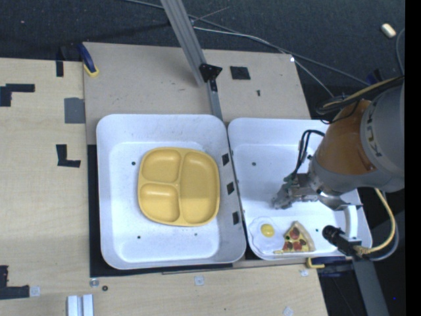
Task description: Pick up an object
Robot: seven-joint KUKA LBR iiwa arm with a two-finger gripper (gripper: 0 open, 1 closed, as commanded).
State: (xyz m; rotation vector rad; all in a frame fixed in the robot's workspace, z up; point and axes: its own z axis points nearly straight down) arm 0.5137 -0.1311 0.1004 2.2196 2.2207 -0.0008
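Note:
In the right bin (263, 137), near its front wall, lie a toy fried egg (265, 231) and a toy pizza slice (297, 238) side by side. My gripper (284, 199) hangs low over the right bin, just above and behind these two toys, reaching in from the right. Nothing shows between its fingers, and their spacing is too small to read. The grey arm with its orange band (345, 143) covers the right part of this bin.
A yellow three-compartment plate (178, 185) lies in the middle of the left bin (118, 176). A metal pole (187, 31) slants across the bench behind the bins. Cables run along the right bin's right side.

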